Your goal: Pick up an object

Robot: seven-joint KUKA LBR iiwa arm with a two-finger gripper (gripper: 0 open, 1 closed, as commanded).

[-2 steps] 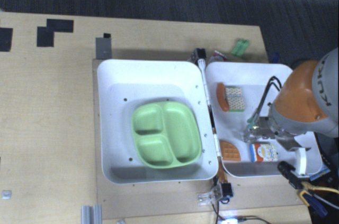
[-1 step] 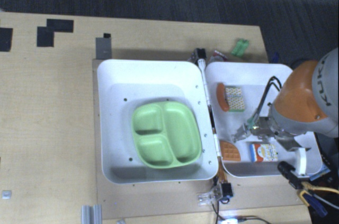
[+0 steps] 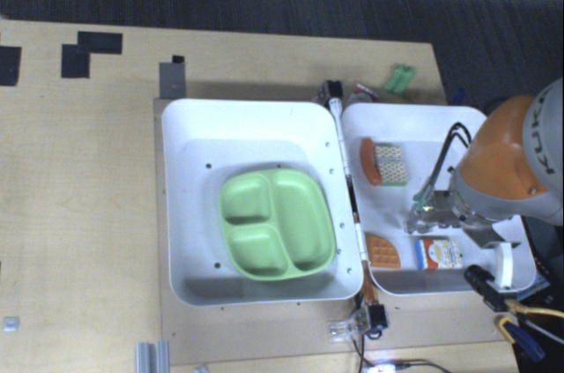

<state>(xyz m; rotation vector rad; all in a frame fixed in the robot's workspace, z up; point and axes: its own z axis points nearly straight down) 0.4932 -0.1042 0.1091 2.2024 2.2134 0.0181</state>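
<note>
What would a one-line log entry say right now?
arm: over right bin | gripper: low, near carton | left bin: green divided plate

Right white bin holds an orange-edged scrub sponge lying flat near the top-left, a round waffle-textured orange piece at the bottom-left, and a flat white-and-red printed packet just beside it — left white bin: green three-compartment plastic plate, upright, centred.

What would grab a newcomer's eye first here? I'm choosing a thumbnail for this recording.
The green divided plate in the middle of the left bin stands out most against the white. Next comes the arm's orange band at the right, above the right bin, where the gripper hangs among small items: an orange piece beside a speckled sponge near the top, a waffle and a small packet near the bottom.
</note>
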